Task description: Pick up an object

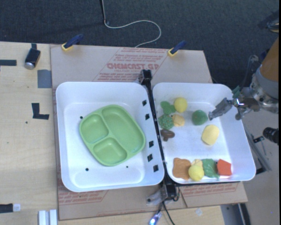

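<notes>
Crowded along the right bin's point(234, 139) front edge we see toy foods point(201, 168); the hand point(221, 109) hovers by the far right corner above a yellow lemon point(210, 134), fingers apart, holding nothing, seemingly poised to descend.

Pale wooden bench top point(18, 139) marked with black tape pieces point(37, 110). Brown cardboard sheet point(126, 67) lying on it, held by two yellow-and-blue clamps point(72, 41). Dark carpeted floor point(201, 13) beyond, crossed by a thin white cable point(131, 25). Even, soft light.
</notes>
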`<state>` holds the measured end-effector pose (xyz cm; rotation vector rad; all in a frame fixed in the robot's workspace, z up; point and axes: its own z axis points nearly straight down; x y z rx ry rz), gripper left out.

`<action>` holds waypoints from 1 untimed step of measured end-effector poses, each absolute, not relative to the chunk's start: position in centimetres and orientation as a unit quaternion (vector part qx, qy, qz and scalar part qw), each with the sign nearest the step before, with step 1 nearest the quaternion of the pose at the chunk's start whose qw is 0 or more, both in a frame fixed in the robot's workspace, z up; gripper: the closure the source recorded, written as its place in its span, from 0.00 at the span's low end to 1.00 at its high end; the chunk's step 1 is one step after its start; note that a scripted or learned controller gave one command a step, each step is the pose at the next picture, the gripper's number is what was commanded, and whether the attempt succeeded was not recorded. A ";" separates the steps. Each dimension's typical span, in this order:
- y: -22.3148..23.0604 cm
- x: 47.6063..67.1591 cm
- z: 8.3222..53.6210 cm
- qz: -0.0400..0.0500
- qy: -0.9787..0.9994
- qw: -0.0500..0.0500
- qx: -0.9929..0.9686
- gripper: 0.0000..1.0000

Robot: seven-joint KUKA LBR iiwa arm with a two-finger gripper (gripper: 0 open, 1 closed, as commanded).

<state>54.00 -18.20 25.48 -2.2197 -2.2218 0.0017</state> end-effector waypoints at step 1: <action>-7.2 48.3 33.1 -0.003 -0.711 0.000 -0.703 0.00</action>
